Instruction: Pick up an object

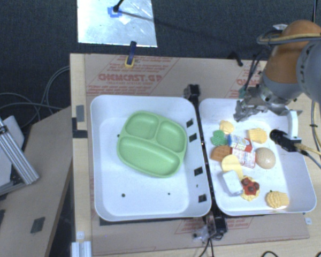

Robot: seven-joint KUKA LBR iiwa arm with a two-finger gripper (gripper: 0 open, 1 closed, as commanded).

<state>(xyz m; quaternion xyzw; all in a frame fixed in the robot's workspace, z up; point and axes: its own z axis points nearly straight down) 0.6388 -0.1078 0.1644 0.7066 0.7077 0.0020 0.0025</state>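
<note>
My gripper (pixel 250 109) hangs over the far part of the right bin (pixel 305 194), above bare white floor, just far-right of the cluster of toy food. From this slanted view its fingers are a dark blur, so I cannot tell how they stand, and I see nothing between them.

The things to pick all lie in the right bin. Nearest my gripper is a small yellow piece (pixel 226 126), and just near of it a green leafy piece (pixel 219 138). To the right of those sits a yellow-orange wedge (pixel 257 136), with a red-and-white packet (pixel 241 146) between them and spreading toward the near side. A brown bread-like piece (pixel 220 153) lies on the left of the cluster, a beige egg (pixel 265 158) on the right. Nearer still are a pale yellow cheese-like slice (pixel 231 163), a white block (pixel 231 183), a red-topped piece (pixel 250 187), possibly a pizza slice, and a yellow corn-like piece (pixel 276 199) lying apart toward the near right corner.

The left bin (pixel 106 197) holds a green divided plate (pixel 151 143), tilted across its middle. A black tool (pixel 282 138) pokes over the right bin from my wrist side.
</note>
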